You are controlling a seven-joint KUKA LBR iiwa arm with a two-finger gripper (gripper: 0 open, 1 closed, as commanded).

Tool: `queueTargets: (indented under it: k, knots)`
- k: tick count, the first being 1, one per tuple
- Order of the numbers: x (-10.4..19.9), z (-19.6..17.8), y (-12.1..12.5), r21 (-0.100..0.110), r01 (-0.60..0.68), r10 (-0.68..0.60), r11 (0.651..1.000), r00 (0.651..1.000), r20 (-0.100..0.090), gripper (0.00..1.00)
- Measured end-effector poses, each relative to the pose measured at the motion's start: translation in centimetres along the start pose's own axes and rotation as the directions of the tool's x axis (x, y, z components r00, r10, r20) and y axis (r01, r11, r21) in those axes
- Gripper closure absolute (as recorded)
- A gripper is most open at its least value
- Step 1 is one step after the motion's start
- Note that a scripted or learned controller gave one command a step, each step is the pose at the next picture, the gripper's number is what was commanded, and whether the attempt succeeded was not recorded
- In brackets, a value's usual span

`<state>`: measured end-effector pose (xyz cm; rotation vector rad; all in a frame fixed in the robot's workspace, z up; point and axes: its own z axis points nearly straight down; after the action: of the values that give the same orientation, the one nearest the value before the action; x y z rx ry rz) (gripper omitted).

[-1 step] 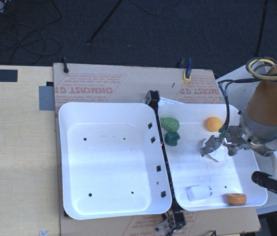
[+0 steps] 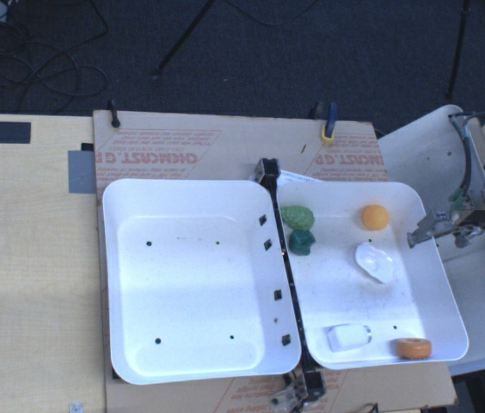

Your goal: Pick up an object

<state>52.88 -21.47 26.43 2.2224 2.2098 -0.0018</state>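
On the pale wooden worktop (image 2: pixel 27 274) lies a sheet of brown printed cardboard (image 2: pixel 225 149), and on it stand two shallow white plastic bins side by side, their inner rims touching along a dark strip of clips. Nothing lies in the left bin (image 2: pixel 131 364) but a few small dark holes in its floor. The right bin (image 2: pixel 436 304) holds six small things. Close to its left wall, near the far end, a light green crumpled lump (image 2: pixel 297 217) touches a darker teal lump (image 2: pixel 300 242) just nearer the camera. An orange ball (image 2: pixel 375 217) sits towards the far right corner, well apart from the green pair. A white rounded plastic piece (image 2: pixel 375 261) lies near the middle of the right side, below the ball. Near the front wall rests a white rectangular block (image 2: pixel 348 336), and beside it, in the front right corner, a flat orange disc-like piece (image 2: pixel 414 348).

At the right, the grey arm reaches in over a pale panel, and its hand (image 2: pixel 421 234) hangs just outside the right bin's right rim, level with the white rounded piece. Nothing shows between its fingers, and it touches none of the objects; whether the fingers are spread or together cannot be told. A blue-and-yellow clamp (image 2: pixel 328 123) grips the cardboard's far edge.
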Motion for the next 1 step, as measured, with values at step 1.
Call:
queueTargets:
  k: [1]
  knots:
    - [0.39, -0.64, -0.07, 0.007, 0.004, -0.004, 1.0, 1.0, -0.007, 1.0]
